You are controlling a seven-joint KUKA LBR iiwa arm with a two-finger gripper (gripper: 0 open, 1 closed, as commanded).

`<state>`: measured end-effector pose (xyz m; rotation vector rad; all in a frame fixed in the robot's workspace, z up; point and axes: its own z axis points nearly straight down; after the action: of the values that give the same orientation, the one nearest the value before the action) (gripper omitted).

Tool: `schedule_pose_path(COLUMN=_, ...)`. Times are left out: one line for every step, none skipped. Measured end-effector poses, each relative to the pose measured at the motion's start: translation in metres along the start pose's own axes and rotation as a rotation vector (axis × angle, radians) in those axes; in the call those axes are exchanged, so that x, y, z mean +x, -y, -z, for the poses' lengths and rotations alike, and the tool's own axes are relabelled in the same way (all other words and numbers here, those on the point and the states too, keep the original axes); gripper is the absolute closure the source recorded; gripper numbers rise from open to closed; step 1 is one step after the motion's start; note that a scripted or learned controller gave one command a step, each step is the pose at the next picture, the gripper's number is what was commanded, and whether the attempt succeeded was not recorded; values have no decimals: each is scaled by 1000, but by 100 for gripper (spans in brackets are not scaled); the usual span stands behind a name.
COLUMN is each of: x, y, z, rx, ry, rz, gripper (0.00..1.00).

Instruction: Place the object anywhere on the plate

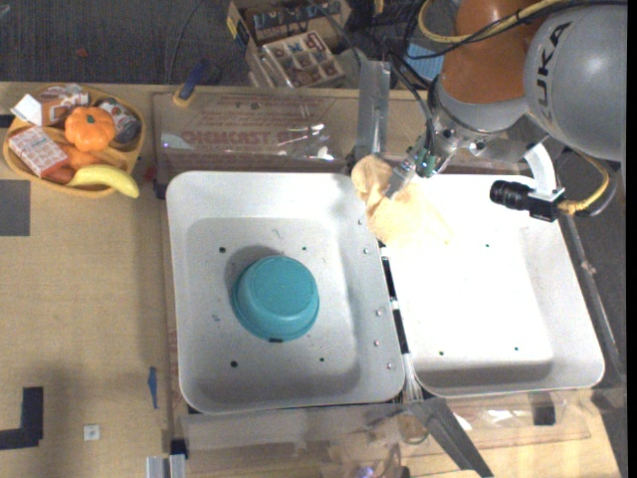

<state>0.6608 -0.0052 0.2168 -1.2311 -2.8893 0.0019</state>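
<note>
Teal plate (277,297) sits in your left bin (199,207); gripper (403,179) grips the tan object (383,195) over the bins' divide.

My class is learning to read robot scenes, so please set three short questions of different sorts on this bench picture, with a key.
1. True or false: the teal plate lies in the right bin.
2. Which thing is nearest the claw?
A. the banana
B. the pale tan object
C. the teal plate
3. Fill in: the bowl of toy food stands on the bench at the picture's upper ____.

Key
1. False; it lies in the left bin.
2. B; it is at the top of the seam between the bins.
3. left
</note>
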Motion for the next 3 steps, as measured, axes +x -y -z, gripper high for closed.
schedule_pose_path(x=33, y=-26, z=-2, rx=-3, ry=1, rz=394, gripper=100)
schedule_pose_path(x=63, y=-55, z=-5, rx=-5, ry=2, rz=789, gripper=100)
schedule_pose_path(x=102, y=-85, z=0, rx=-5, ry=3, rz=807, gripper=100)
